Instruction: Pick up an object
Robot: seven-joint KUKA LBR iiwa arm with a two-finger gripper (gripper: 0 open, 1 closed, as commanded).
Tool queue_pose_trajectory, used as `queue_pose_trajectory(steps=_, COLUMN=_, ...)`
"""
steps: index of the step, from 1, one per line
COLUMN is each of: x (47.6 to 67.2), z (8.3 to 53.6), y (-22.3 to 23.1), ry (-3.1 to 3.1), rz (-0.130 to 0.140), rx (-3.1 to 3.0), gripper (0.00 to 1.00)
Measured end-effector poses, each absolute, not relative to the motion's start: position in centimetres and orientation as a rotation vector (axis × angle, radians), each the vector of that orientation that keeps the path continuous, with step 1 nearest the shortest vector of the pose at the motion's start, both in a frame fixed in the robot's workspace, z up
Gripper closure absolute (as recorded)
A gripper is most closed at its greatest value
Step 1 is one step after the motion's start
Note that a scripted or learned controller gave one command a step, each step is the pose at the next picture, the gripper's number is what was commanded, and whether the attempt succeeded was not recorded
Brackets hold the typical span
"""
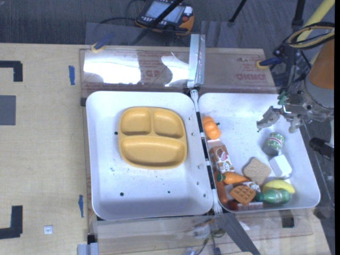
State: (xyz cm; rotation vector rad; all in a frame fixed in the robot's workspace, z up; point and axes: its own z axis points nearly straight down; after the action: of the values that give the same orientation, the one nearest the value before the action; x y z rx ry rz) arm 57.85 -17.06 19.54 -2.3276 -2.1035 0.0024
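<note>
My gripper [279, 122] hangs over the upper right part of the right bin [239, 108], its fingers spread open with nothing between them. Just below it lies a small green-labelled can [275, 141] on its side. Lower in the same bin sit a white block [280, 166], a bread slice [257, 170], a yellow banana [279, 185], a green vegetable [273, 196], a waffle [243, 194], a carrot [234, 178], a brown snack packet [219, 157] and an orange fruit [211, 127].
The left bin [101, 158] holds a yellow divided plate [153, 137]. A clear wall stands behind both bins, with a metal post [195, 62] between them. The arm's grey body and cables crowd the right edge.
</note>
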Motion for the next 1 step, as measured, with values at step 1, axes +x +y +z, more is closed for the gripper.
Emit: queue_pose_trajectory(steps=1, x=59.24, z=28.53, y=-18.67, ry=-2.224, rz=-0.001, rx=-2.222, gripper=0.00)
